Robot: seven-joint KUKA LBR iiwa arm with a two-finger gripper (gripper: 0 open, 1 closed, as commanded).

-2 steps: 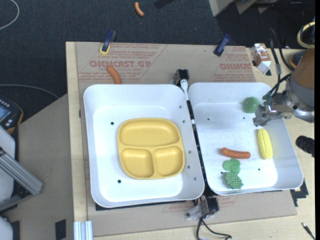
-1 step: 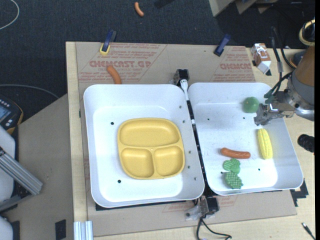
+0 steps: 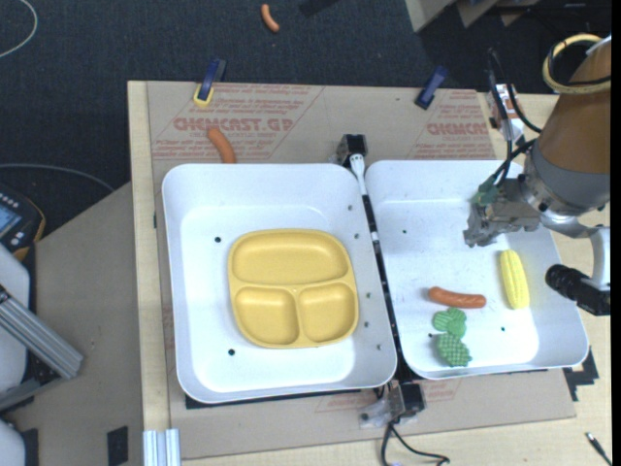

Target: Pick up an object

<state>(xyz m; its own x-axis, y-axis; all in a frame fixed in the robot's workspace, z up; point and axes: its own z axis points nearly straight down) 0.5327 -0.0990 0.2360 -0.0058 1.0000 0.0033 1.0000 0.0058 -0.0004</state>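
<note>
The gripper (image 3: 482, 233) hangs over the right bin (image 3: 417, 190); open or closed, I cannot tell. Just beside it lies the corn (image 3: 513, 278), probably light, stiff, slick plastic. Pinch it across the middle.

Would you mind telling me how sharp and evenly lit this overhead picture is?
In the camera view, light is even and soft; the yellow tray, sausage and corn are sharp, the white bins show no harsh glare, and the gripper looks slightly soft.
</note>
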